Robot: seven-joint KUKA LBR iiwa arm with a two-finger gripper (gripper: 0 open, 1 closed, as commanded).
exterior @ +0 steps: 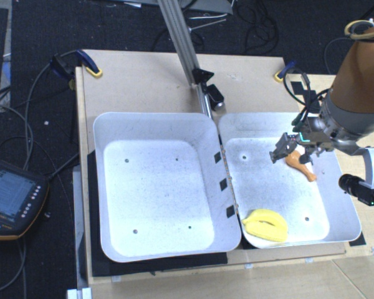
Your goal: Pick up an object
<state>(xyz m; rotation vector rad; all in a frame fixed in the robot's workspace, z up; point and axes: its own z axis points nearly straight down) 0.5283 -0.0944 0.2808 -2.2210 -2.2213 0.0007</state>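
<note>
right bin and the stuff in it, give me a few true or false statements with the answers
1. A yellow object lies near the front edge of the right bin. True.
2. The orange object sits in the left bin. False: it is in the right bin, right by the tool.
3. The yellow object and the orange object touch each other. False: they lie apart, with bare bin floor between them.
4. The tool is over the right bin. True.
5. The tool is lifting the yellow object. False: the yellow object rests on the bin floor, away from the tool.
</note>
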